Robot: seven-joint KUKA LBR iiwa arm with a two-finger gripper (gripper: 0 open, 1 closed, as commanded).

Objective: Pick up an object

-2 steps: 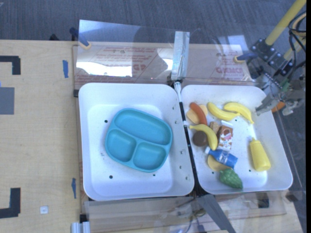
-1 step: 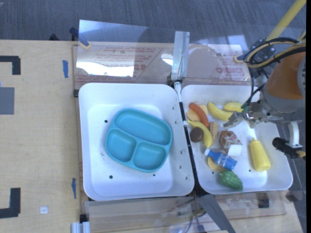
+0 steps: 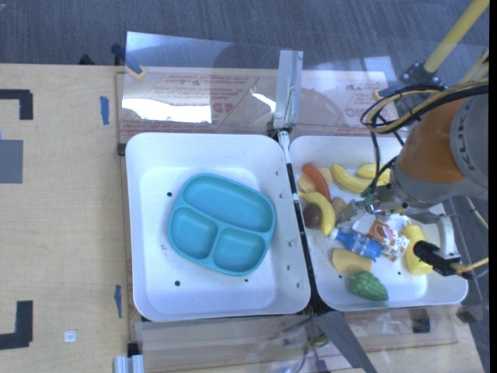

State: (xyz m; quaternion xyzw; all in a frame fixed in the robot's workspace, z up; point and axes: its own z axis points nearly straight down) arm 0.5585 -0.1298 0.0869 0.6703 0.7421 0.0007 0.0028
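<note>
Several toy foods crowd the right bin (image 3: 450, 290), so we see the pincer (image 3: 371, 205) lowered among them, near a banana (image 3: 322, 208); we cannot tell its opening or hold.

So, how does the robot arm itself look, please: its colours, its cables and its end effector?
The arm is grey, with a broad orange band above the wrist. Black and yellow cables loop beside it. The end effector is a small grey metal part.

Robot lab, wooden bench (image 3: 54, 208), 2 white bins (image 3: 147, 208), loose cables (image 3: 396, 103)
</note>
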